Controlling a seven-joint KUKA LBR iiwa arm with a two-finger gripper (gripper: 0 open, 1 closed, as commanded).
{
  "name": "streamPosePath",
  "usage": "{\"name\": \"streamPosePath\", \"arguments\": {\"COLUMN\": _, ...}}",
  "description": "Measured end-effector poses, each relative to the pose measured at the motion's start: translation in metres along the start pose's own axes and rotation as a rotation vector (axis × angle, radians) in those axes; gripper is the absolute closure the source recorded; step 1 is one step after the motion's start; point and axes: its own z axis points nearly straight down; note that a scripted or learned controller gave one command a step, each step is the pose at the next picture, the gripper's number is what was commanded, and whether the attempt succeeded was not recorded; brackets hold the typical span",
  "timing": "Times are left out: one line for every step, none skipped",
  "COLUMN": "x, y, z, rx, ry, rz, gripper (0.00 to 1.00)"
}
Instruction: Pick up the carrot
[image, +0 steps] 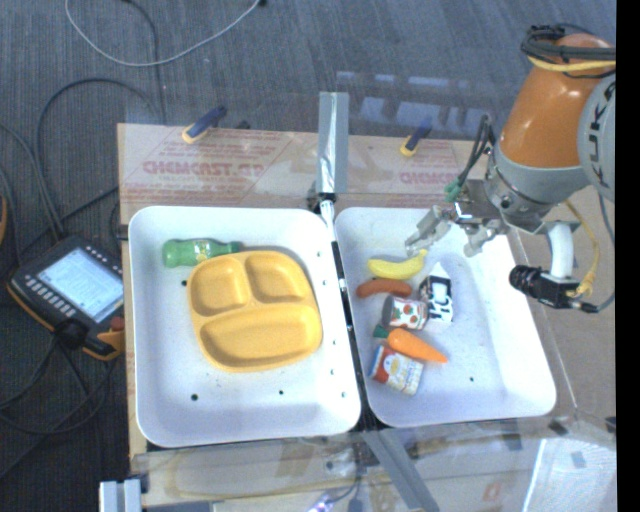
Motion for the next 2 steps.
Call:
{"name": "streamPosePath", "arguments": {"x": -0.005, "y": -0.050, "z": 0.104, "rx": 0.000, "ry": 0.001, "rz": -0.088, "gripper": 0.00}}
{"name": "streamPosePath", "arguments": {"x": 0.000, "y": -0.092, "z": 0.169, "rx": -0.029, "ry": -0.005, "rz": -0.353, "gripper": 0.00}}
